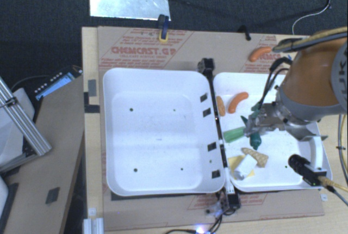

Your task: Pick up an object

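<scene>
My gripper (253, 128) hangs low over the left part of the right bin (283, 181). A green object (234, 134) lies just to its left, touching or nearly touching it. A small teal piece (255, 141) sits right beneath the gripper; I cannot tell whether it is held. Behind the gripper lie an orange sausage (238, 102) and a smaller orange piece (220, 105). In front of it lie a tan wedge (256, 156) and a yellow and white block (242, 165).
The left bin (117, 118) stands beside the right one, with a black divider (216, 124) between them. Another orange sausage (260, 54) lies on the cardboard behind the right bin. The arm's orange band (312, 78) covers that bin's right side.
</scene>
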